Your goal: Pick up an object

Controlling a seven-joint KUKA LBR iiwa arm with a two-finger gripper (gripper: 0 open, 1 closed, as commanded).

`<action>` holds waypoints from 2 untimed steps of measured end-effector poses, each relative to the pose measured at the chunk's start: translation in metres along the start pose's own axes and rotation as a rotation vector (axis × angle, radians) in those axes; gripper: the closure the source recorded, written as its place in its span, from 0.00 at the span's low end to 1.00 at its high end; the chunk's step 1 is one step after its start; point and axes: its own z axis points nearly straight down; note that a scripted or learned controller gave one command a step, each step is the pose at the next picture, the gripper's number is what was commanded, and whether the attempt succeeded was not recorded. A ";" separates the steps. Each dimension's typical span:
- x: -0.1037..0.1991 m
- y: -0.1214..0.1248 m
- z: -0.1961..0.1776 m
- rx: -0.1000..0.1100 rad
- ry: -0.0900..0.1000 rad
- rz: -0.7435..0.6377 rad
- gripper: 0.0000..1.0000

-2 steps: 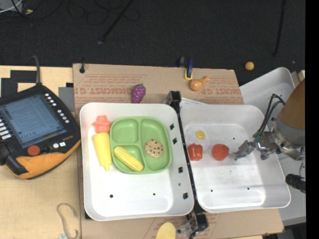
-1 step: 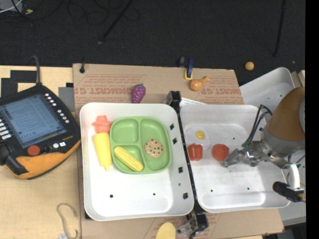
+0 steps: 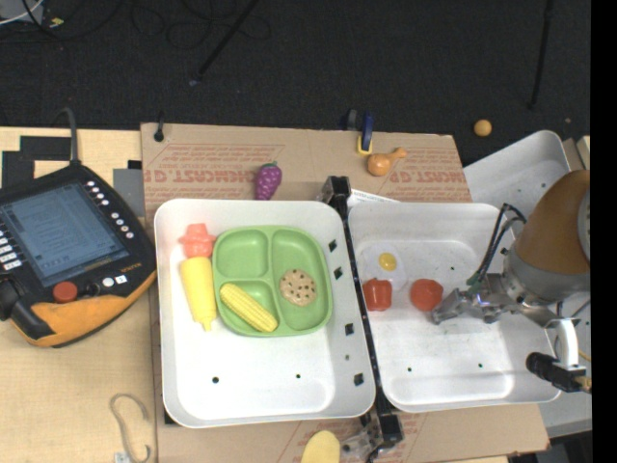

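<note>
In the right bin (image 3: 453,384) lie a red tomato (image 3: 425,293), a red pepper-like piece (image 3: 378,294) and a small yellow piece (image 3: 388,260). My gripper (image 3: 445,311) hangs low in that bin, just right of and below the tomato, close to it. Nothing shows between its fingers. The left bin (image 3: 251,384) holds a green divided plate (image 3: 272,280) with a corn cob (image 3: 248,307) and a cookie (image 3: 298,285). A yellow bottle-shaped toy (image 3: 198,288) and a pink piece (image 3: 197,241) lie beside the plate.
A tablet controller (image 3: 67,249) sits at the left on the bench. On the cardboard behind the bins are purple grapes (image 3: 267,179) and an orange pear-shaped toy (image 3: 382,161). A yellow object (image 3: 321,446) lies at the front edge.
</note>
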 end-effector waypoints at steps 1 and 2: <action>-0.002 0.000 -0.011 -0.001 0.000 0.005 1.00; -0.003 -0.001 -0.053 -0.004 -0.002 0.001 1.00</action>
